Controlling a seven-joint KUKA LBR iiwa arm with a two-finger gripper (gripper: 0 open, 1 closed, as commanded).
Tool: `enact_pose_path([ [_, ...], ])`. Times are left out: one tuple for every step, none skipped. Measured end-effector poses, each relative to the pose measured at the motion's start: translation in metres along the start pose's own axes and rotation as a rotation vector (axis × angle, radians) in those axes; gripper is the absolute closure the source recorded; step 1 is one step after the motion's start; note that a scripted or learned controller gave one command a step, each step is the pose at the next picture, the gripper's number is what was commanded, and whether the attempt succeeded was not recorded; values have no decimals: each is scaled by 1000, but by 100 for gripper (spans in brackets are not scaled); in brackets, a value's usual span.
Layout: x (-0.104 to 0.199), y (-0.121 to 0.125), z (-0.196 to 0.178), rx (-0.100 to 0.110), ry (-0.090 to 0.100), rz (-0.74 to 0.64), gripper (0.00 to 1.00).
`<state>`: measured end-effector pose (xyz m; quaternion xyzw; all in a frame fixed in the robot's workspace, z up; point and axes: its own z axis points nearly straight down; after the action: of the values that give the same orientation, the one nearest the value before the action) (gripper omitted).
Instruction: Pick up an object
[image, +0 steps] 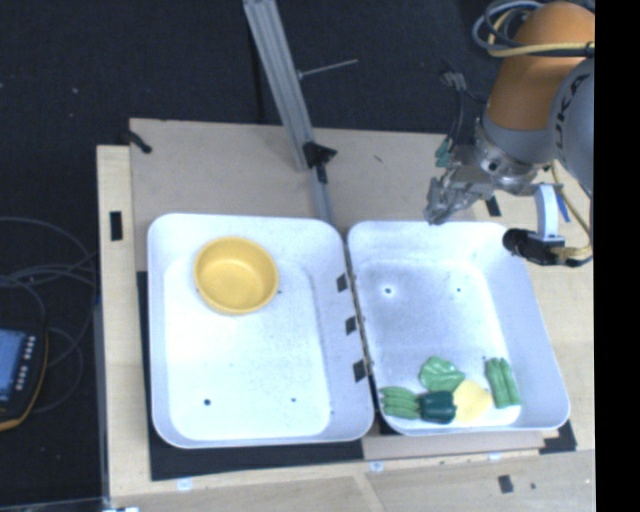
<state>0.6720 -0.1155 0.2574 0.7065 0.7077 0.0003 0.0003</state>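
Two shallow white plastic bins: left bin (180, 400), right bin (420, 260). Round yellow plastic bowl (236, 275) near left bin's far-left corner. Small green and yellow toy pieces (452, 391) clustered along right bin's near edge. Gripper (440, 205) above right bin's far edge (jaws' state impossible to tell).

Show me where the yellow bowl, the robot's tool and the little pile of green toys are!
yellow bowl (236, 275), camera view, its inside middle.
tool (441, 208), camera view, its tip.
green toys (440, 375), camera view, the top leafy piece.
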Motion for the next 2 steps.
enact_pose_path([
  [58,-19,-2,-1,1,-2,100],
  [98,-33,4,1,0,-1,100],
])
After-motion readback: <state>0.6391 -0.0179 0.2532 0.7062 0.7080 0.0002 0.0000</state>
